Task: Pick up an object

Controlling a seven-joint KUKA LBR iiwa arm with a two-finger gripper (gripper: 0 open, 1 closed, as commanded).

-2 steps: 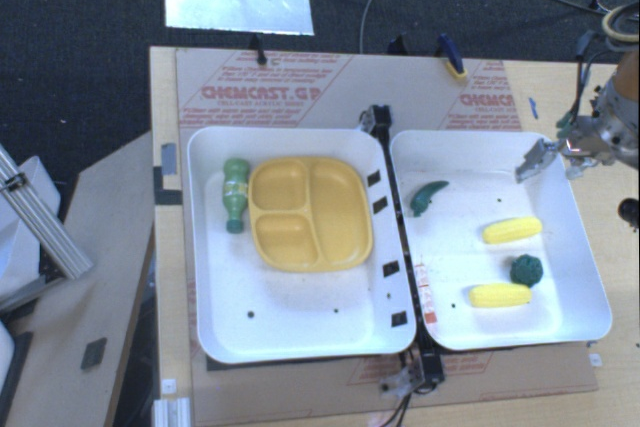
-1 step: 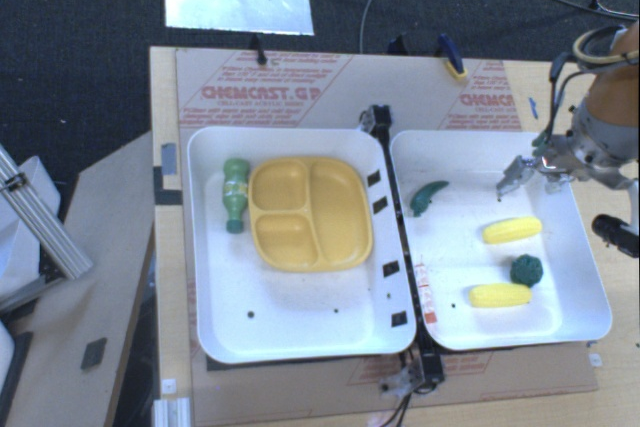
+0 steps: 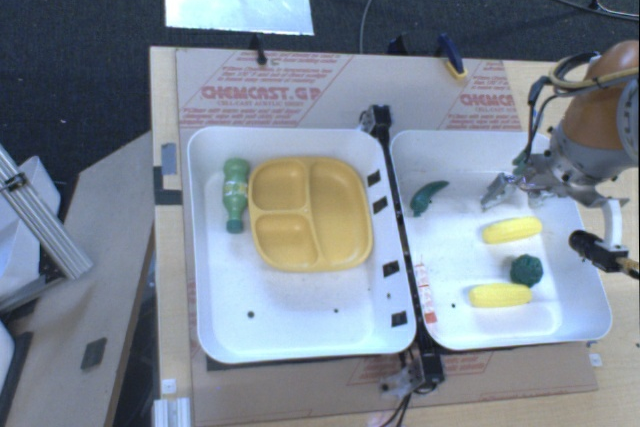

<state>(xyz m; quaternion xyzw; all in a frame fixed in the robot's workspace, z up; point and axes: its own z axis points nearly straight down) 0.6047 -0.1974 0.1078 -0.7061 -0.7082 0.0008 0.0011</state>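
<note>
Yellow corn point(image 3: 512, 231) near gripper point(image 3: 512, 187) (apart).

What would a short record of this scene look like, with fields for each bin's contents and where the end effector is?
left bin: yellow divided plate, green bottle lying beside it
right bin: green pepper, two yellow corn cobs, dark green broccoli
end effector: over the right bin's far side, above the upper corn cob
held: nothing seen between its fingers

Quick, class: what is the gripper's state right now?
Gripper: open, holding nothing, above the right bin near the upper yellow corn cob.
</note>
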